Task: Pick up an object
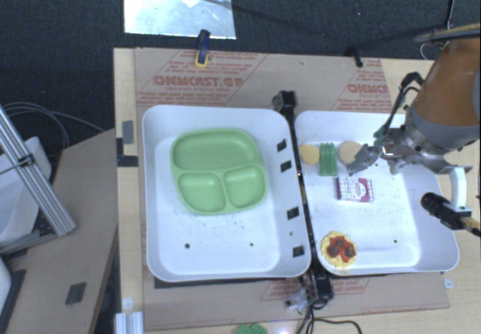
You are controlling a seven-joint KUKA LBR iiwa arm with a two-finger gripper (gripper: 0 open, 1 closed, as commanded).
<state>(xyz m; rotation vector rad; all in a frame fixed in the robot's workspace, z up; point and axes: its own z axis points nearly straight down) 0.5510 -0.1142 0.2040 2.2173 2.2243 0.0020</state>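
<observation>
Camera view, left to right: a green divided plate (219, 171) fills the left bin (161, 250). In the right bin (432, 250), a green block (328, 159) sits at eleven o'clock, a pink packet (354, 189) at centre, a toy pizza (340, 248) at seven. My claw (362, 162) hangs just above the packet; I cannot tell its spread.

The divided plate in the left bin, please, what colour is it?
Light green, plain; the divided plate shows in the camera view.
</observation>
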